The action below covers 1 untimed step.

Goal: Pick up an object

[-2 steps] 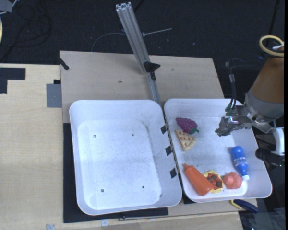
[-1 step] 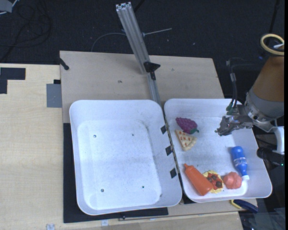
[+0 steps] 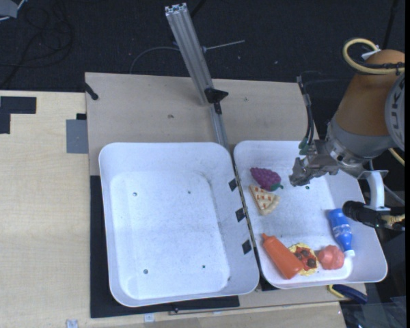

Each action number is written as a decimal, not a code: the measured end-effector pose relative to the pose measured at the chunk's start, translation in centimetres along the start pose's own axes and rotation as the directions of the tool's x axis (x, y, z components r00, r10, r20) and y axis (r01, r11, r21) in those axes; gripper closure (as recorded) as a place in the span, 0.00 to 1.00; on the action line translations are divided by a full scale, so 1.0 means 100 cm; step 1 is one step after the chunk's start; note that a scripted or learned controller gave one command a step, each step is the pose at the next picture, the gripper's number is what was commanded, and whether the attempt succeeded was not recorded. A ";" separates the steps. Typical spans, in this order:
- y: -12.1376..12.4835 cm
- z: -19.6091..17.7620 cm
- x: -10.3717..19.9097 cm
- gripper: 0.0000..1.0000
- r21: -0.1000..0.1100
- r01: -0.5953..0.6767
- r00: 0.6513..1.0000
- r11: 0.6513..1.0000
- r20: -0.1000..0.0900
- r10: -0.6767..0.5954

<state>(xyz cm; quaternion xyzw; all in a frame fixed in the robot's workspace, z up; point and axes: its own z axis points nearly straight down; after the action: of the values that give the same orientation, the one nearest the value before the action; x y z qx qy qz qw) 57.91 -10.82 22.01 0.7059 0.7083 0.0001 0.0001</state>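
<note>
The right bin (image 3: 307, 279) holds several toy foods: a purple grape bunch (image 3: 265, 178), a pizza slice (image 3: 264, 199), an orange-red carrot-like piece (image 3: 282, 256), a yellow and red piece (image 3: 305, 257), a pink-red round piece (image 3: 330, 257) and a blue bottle (image 3: 340, 229). My gripper (image 3: 302, 173) hangs over the upper middle of the right bin, to the right of the grapes and apart from them. Nothing shows between its fingers.
The left bin (image 3: 116, 183) lies beside the right one, joined by black clips (image 3: 240, 214). A metal rail (image 3: 195, 57) slants up from between the bins. Cables trail near the arm (image 3: 369, 108) at the right.
</note>
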 end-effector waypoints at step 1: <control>0.010 -0.010 0.045 1.00 0.000 0.000 1.000 1.000 -0.001 0.000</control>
<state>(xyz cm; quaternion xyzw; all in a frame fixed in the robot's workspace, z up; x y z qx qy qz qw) 58.92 -6.27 23.05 0.7060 0.7082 0.0003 -0.0002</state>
